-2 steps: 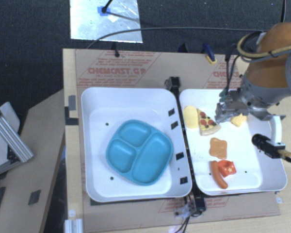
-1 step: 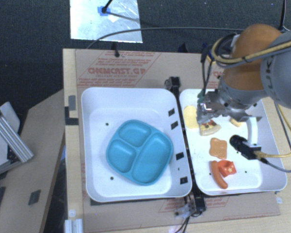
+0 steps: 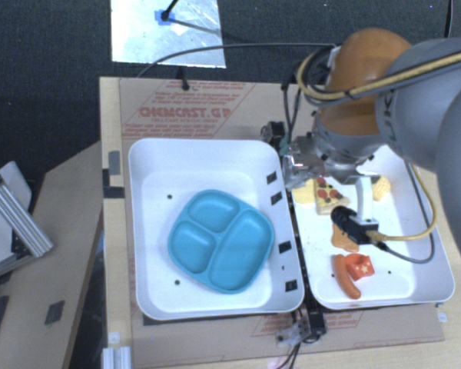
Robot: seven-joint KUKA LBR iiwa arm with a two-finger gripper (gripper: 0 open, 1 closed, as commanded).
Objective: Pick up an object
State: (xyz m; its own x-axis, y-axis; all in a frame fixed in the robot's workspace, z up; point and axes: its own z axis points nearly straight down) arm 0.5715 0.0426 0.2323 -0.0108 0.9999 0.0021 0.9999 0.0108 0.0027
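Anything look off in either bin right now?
Nothing spilled or damaged. Only oddity: the blue divided plate sits rotated in the left bin, its edges askew to the walls. The toy food pieces all lie inside the right bin, clustered near the end effector.

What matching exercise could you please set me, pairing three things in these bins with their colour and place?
Things:
1. divided plate
2. toy pizza slice
3. toy sausage

Descriptions:
a. orange-red, by the near edge of the right bin
b. blue, in the left bin
c. yellow with red spots, towards the far end of the right bin

Pairs: 1-b, 2-c, 3-a.
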